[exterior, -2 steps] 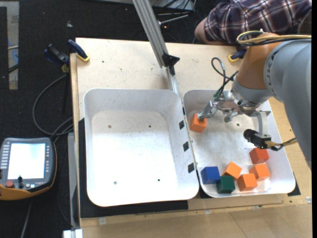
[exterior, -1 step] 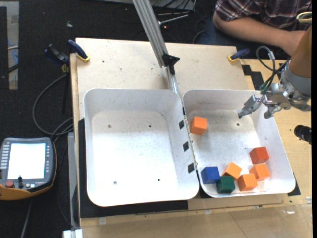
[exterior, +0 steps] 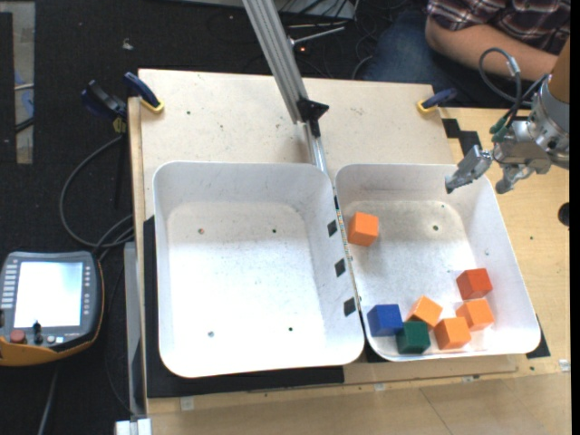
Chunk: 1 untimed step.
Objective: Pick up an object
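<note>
Gripper (exterior: 484, 175) spread wide, empty, over right bin (exterior: 507, 243) far edge; arm cropped right. Matte cubes (exterior: 433, 320) clustered near.

My one camera, up high

I look down at a slant on the bench (exterior: 236, 107) and both bins (exterior: 181, 243).

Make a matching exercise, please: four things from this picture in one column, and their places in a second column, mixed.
1. blue cube
2. lone orange cube
3. gripper
4. green cube

a. above the right bin's far right rim
b. near the divider, apart from the cluster
c. at the right bin's near edge
d. leftmost in the cluster

Pairs: 1-d, 2-b, 3-a, 4-c
</note>
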Available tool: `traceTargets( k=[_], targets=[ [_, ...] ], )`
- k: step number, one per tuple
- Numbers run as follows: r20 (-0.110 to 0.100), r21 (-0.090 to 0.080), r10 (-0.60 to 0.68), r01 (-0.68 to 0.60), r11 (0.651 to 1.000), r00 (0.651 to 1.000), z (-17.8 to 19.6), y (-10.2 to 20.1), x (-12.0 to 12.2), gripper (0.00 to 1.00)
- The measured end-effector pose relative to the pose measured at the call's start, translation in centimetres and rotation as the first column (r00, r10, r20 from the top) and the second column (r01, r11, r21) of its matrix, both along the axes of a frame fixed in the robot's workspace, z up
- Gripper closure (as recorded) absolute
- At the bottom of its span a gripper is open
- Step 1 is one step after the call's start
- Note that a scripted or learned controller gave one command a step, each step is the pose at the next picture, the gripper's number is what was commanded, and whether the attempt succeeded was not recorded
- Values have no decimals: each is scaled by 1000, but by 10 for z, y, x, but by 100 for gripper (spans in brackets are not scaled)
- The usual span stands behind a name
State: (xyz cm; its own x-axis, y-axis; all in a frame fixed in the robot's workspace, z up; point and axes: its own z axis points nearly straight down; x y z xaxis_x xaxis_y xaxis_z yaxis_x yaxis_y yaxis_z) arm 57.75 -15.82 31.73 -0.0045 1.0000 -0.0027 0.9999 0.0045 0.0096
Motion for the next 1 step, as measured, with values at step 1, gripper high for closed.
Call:
traceTargets(
  k=[1],
  targets=[
    [-2,1,0,0,1000,1000,47,16,-6,0]
  ],
)
